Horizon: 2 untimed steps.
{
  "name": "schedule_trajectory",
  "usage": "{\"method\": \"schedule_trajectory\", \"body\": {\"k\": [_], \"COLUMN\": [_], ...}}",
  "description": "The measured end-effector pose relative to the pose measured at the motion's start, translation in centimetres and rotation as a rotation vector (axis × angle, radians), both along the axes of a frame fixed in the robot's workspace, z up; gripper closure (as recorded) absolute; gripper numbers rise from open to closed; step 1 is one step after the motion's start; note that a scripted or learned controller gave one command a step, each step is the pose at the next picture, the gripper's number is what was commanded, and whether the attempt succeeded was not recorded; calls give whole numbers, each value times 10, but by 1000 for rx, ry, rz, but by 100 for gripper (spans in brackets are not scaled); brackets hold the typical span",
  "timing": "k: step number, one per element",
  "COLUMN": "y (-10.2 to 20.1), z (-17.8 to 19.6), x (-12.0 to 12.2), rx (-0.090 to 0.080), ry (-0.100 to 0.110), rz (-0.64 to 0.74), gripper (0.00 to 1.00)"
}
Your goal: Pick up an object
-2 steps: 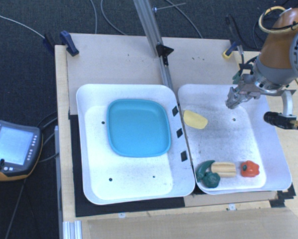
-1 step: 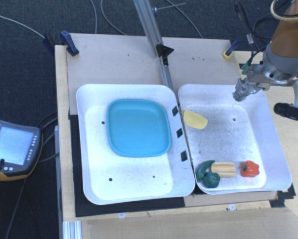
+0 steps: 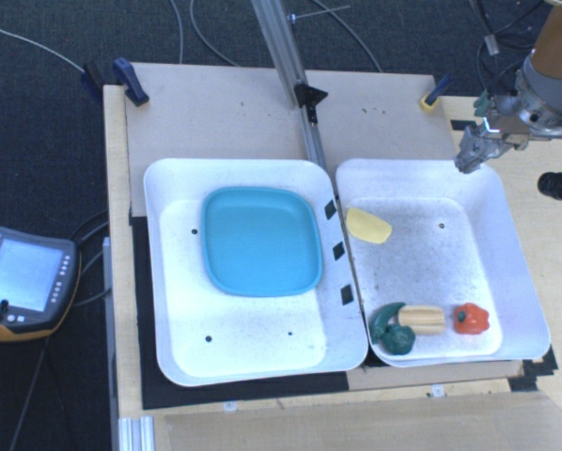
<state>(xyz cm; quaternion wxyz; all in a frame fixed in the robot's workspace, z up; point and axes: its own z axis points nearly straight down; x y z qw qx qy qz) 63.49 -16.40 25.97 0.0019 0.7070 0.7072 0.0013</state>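
Over the far right corner of the right bin (image 3: 507, 214) hangs the gripper (image 3: 469, 161), at the end of the arm (image 3: 544, 73), w/ nothing between its tips; whether the jaws stand open or closed cannot be told at this res. Candidate objs all lie in the right bin. Nearest: a yellow piece (image 3: 367, 225), near the bin's left wall, to the gripper's left and toward the near side; long axis runs roughly left–right w/ a slight tilt. Well apart from the gripper, along the near wall, sit three more in a row: a dark green piece (image 3: 391, 328), a tan block (image 3: 422, 319) touching it, and a red piece (image 3: 470, 318) just beside the block. Judgement: the yellow piece is the easier target, standing alone w/ open floor around it, whereas the near-wall trio is crowded and hugs the rim, leaving little finger room. Left bin (image 3: 168, 280) holds a blue plate (image 3: 261, 241), not in the way. A metal post (image 3: 281, 45) rises between the bins at the far side, clear of any likely path.
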Motion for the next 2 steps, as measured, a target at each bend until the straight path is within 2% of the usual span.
{"method": "schedule_trajectory", "body": {"k": [2], "y": [96], "z": [8], "x": [-39], "rx": [2], "ry": [4], "rz": [3], "gripper": [100]}}
